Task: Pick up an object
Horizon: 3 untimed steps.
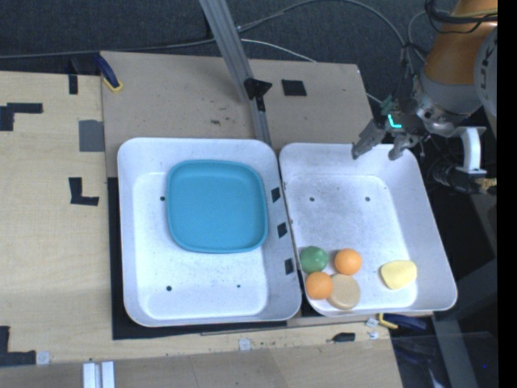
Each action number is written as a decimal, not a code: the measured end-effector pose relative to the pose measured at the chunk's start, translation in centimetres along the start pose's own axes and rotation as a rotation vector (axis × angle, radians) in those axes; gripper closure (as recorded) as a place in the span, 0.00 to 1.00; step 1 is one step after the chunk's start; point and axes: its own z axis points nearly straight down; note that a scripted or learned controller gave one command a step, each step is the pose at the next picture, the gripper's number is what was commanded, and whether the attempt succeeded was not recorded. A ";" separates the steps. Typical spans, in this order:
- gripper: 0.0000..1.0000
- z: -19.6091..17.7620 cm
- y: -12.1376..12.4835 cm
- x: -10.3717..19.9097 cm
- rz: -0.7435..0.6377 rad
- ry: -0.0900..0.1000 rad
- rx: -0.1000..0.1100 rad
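Objects, 5 of them (346, 275), lie untouched in the right bin's (404, 200) near corner; pincer (378, 145) hangs wide and bare above its far rim.

Five small objects clustered along the near edge of the right bin (420, 217). Green ball (313, 259) leftmost, touching or just beside orange ball (319, 285) below it. Second orange ball (348, 261) to the right of the green one. Tan disc (345, 292) lying flat beneath, against the lower orange ball. Yellow rounded piece (398, 274) set apart, further right.
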 end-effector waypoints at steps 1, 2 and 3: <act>0.00 0.0 0.0 0.0 0.000 0.000 0.000; 0.00 6.3 0.1 -0.2 0.000 0.001 0.006; 0.00 10.7 -0.2 -0.6 0.001 0.000 0.004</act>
